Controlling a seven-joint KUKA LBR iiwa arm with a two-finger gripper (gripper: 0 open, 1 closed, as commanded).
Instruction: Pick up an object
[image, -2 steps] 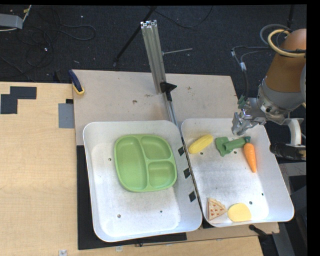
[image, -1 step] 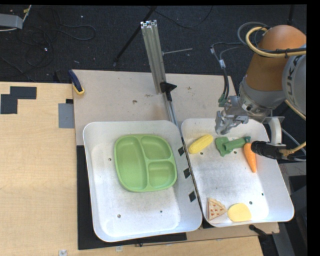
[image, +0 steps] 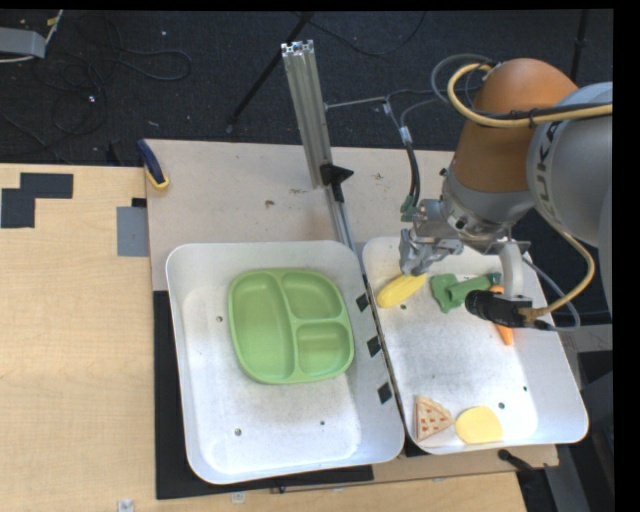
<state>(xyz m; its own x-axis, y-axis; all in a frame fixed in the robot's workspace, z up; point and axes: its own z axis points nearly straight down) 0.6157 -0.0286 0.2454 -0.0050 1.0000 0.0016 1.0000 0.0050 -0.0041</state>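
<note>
Near edge of the right bin (image: 560, 425): pizza-slice toy (image: 431, 417) and yellow round piece (image: 478, 425), side by side, well apart from the gripper (image: 422, 255); left bin (image: 200, 420) holds a green divided plate (image: 291, 325). Farther back in the right bin, the gripper sits low over the far-left corner, right above the yellow banana-like object (image: 400, 291), contact unclear, nothing visibly between the fingers, and I can't tell how far open they are. Green object (image: 456, 291) and orange piece (image: 506, 334) lie just right of the banana.
</note>
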